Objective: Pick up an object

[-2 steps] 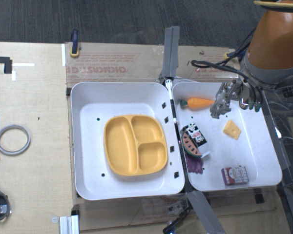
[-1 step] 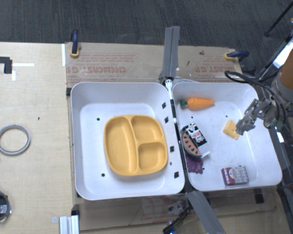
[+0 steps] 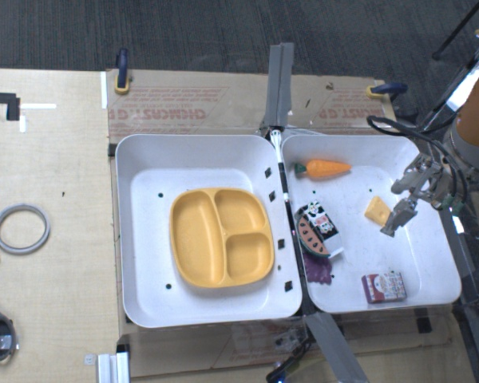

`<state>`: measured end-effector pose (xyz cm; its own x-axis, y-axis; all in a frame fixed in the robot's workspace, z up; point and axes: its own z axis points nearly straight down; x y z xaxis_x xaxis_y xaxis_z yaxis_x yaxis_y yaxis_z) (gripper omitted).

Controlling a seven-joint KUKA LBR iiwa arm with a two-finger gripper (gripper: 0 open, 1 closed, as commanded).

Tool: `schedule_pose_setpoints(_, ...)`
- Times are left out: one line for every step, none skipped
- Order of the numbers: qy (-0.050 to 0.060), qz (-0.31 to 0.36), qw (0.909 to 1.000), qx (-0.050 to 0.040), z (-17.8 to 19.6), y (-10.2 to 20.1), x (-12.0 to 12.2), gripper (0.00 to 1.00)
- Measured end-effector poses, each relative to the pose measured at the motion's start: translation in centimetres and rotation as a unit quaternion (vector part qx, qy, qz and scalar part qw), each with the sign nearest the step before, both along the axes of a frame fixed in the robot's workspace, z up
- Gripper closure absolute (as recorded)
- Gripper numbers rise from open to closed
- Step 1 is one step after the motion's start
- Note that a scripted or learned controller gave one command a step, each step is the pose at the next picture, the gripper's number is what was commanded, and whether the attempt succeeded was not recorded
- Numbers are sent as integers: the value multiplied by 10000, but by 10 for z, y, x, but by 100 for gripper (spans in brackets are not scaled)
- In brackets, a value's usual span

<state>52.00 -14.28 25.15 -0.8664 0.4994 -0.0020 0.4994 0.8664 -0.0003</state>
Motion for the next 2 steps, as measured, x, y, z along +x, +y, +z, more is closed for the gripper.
schedule_pose_setpoints(9,-1570,9876,2,-43,-39,14,0)
schedule_pose_setpoints(12,-2977,9547,0,-94,13,55,0)
